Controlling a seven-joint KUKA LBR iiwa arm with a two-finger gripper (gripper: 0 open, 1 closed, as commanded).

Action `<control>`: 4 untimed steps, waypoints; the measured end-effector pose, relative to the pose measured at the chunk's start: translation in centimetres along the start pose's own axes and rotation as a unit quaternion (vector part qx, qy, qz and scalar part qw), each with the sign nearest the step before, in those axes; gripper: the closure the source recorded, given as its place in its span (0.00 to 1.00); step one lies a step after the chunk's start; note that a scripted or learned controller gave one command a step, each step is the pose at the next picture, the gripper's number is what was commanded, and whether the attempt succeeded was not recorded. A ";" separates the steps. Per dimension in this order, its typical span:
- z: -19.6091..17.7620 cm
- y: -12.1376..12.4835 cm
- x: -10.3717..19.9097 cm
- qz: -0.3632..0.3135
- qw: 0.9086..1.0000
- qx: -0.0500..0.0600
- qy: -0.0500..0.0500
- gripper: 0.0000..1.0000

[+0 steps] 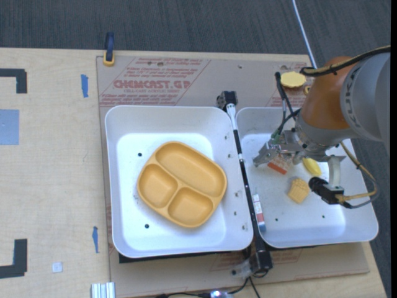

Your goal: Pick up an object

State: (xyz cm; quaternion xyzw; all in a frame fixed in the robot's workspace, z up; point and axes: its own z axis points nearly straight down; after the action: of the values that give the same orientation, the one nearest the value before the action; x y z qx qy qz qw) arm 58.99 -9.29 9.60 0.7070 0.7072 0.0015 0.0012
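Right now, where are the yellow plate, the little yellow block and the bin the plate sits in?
yellow plate (181,184): camera view, ridge where its three compartments meet.
little yellow block (298,190): camera view, middle of its top.
left white bin (133,144): camera view, bare floor beside the plate.

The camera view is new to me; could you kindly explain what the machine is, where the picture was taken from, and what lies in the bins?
This is one picture from a fixed camera above the bench, looking down at a slant. The grey arm with an orange band reaches in from the right. Its tip is the end effector, the part that grasps, low over the right bin. The left bin holds a yellow plate with three compartments. The right bin holds a yellow block, a smaller yellow piece and a small orange piece by the end effector. Whether anything is held cannot be told.
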 end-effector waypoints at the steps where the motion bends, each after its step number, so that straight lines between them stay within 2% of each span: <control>1: -8.9 -4.7 6.5 -0.001 1.000 0.001 0.000 1.00; 2: -9.2 -11.0 5.3 0.000 1.000 0.003 0.000 1.00; 3: -12.1 -10.9 13.1 -0.001 1.000 0.000 0.000 1.00; 4: -12.1 -10.8 16.2 0.000 1.000 0.001 0.000 1.00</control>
State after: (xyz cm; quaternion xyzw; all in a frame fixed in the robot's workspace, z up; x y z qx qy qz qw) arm 48.10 6.92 21.71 0.7067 0.7075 0.0006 0.0006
